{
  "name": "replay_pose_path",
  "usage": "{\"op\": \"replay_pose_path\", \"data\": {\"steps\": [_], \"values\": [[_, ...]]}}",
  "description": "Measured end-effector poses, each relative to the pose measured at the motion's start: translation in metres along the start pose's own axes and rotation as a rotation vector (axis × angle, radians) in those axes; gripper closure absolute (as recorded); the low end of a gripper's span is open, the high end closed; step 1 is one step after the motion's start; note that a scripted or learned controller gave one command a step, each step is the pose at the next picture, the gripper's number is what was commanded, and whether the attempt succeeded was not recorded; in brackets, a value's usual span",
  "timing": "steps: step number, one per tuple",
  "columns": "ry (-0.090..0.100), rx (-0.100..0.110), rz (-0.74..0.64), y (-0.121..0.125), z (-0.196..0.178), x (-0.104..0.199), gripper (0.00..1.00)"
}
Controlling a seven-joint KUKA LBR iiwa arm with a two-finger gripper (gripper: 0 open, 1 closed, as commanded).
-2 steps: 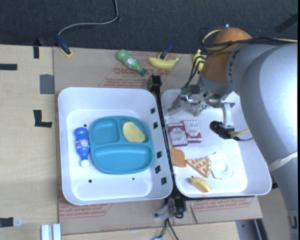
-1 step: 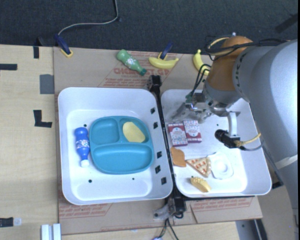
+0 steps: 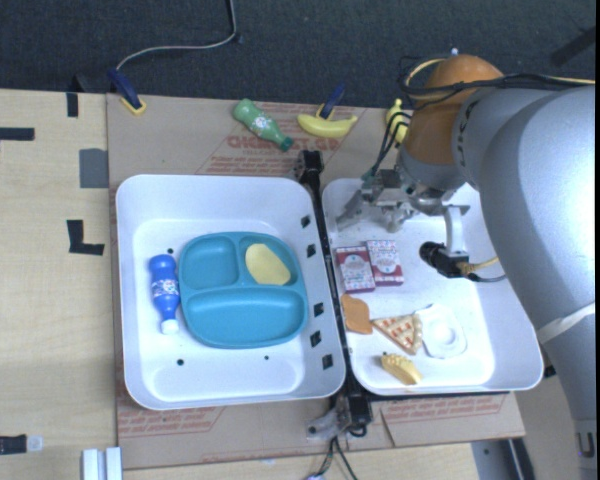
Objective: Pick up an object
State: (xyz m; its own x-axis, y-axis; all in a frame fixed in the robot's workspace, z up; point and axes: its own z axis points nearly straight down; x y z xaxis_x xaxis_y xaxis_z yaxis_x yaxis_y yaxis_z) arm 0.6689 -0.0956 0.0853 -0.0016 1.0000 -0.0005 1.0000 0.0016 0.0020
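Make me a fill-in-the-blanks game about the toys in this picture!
1. The blue tray sits in the ___ bin.
2. The little bottle beside the tray is ___.
3. The pizza slice lies in the ___ bin.
4. The banana lies ___ the bins.

Missing words: left; blue; right; outside

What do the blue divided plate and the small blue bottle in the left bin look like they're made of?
The blue divided plate looks like moulded plastic: one even colour with soft sheen and rounded compartment edges. The small blue bottle is probably plastic too, smooth with a white cap, though its label is too small to read.
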Motion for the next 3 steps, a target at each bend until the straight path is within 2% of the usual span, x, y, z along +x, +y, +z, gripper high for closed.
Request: {"op": "replay_pose_path", "data": {"steps": [1,2,3], "values": [[-0.001,0.0,0.0,-0.017,-0.001,-0.012,0.0],[0.0,0.0,0.0,0.0,0.0,0.0,0.0],[-0.001,0.0,0.001,-0.029,-0.001,0.0,0.0]]}}
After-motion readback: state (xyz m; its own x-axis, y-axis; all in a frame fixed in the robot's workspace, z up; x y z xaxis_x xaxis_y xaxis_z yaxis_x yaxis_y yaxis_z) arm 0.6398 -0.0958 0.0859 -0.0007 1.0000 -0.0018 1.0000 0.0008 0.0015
